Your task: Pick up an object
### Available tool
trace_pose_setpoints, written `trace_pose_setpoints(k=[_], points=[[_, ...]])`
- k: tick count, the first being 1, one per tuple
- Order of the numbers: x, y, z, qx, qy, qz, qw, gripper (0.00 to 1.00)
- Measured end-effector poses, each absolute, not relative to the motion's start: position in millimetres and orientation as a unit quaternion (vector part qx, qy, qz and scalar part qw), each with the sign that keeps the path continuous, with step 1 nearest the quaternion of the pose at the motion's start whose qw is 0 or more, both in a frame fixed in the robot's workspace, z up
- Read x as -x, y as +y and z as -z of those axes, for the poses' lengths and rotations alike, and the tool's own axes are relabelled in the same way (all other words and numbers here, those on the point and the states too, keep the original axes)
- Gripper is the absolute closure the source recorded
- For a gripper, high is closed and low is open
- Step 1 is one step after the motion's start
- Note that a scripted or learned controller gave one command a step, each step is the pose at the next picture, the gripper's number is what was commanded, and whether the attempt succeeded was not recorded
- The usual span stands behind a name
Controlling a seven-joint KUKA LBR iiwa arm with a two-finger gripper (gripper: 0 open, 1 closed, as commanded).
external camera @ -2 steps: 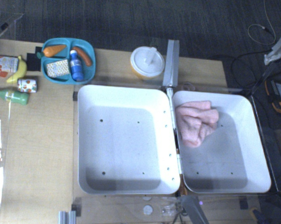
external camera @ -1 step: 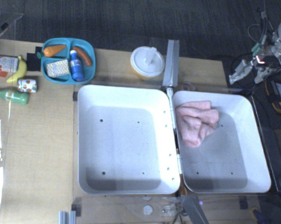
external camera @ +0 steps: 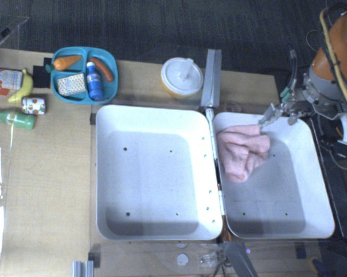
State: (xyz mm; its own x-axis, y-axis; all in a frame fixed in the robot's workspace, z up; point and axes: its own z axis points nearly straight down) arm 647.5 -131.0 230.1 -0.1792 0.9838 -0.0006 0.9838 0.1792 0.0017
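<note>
My end effector point(external camera: 270, 117) sits at the upper edge of the right bin point(external camera: 309, 187), w/ tips touching the pink cloth's point(external camera: 243, 151) top right corner; can't tell if clenched or released. Cloth not lifted yet, lies in bin's upper left. Long axis approx. top-right to bottom-left.

Even overhead light, soft shadows inside both bins point(external camera: 152, 229), slightly soft focus

Grey arm point(external camera: 328, 78) reaching in from the right, pincer point(external camera: 268, 118) low, fingers slightly parted
</note>
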Motion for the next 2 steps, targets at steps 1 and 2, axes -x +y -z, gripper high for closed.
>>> trace_pose_setpoints(k=[1,2], points=[[-634.0,-114,-98,-0.621,0.784,-0.0023,0.003,0.0],[-612.2,-99,-90,-0.615,0.789,-0.0034,0.006,0.0]])
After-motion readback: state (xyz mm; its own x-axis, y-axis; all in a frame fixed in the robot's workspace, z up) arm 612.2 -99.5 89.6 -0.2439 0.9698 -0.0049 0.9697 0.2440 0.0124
